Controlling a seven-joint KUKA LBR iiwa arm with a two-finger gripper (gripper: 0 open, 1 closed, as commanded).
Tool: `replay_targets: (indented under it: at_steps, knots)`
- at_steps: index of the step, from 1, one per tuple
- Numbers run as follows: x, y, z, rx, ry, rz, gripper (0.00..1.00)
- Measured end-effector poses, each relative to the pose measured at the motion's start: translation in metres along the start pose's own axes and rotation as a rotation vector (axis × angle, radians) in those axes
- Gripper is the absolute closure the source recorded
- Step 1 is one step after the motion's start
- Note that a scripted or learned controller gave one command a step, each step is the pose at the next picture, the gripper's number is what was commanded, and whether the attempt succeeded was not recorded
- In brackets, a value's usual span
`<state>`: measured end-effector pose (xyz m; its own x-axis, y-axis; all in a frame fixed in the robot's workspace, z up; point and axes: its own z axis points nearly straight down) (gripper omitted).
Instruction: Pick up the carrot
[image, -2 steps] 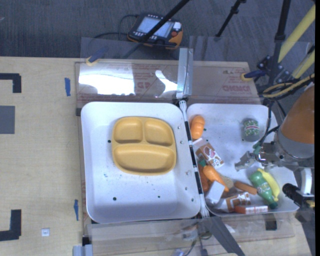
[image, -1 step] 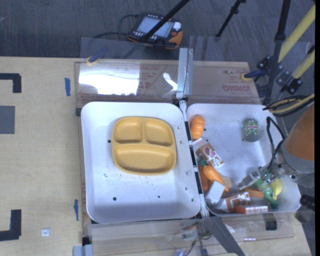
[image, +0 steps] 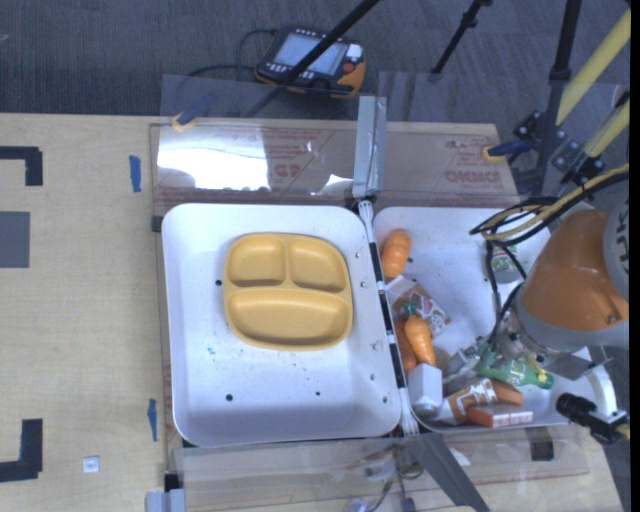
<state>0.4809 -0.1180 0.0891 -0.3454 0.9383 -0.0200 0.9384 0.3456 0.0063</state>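
Nearest the camera, along the front wall of the right bin (image: 455, 225), lies a jumble of small packets (image: 480, 405) and a white block (image: 427, 385), with a green bottle (image: 515, 372) just behind them. The arm (image: 570, 275) hangs low over this clutter, and its gripper (image: 500, 350) is buried among the items; I cannot tell how its jaws stand or whether anything is caught there.

There are two orange pieces against the bin's left wall. The carrot (image: 418, 340) lies just left of the gripper, near the middle of that wall, partly tucked among wrappers. A rounder orange piece (image: 395, 252) sits further back and could be a second one.

The left bin (image: 190, 300) carries a yellow divided plate (image: 290, 290) and plays no part.

The step in hand looks like the reach, with no grasp yet shown. The next move calls for shifting left, centring over the carrot along its length and closing without snagging the wrappers.
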Motion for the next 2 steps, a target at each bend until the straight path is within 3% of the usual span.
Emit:
replay_targets:
  at_steps: [1, 2]
  knots:
    - [-0.003, 0.022, -0.001, -0.006, -0.010, -0.198, 0.00]
    - [0.005, 0.070, -0.096, 0.003, 0.019, -0.146, 0.00]
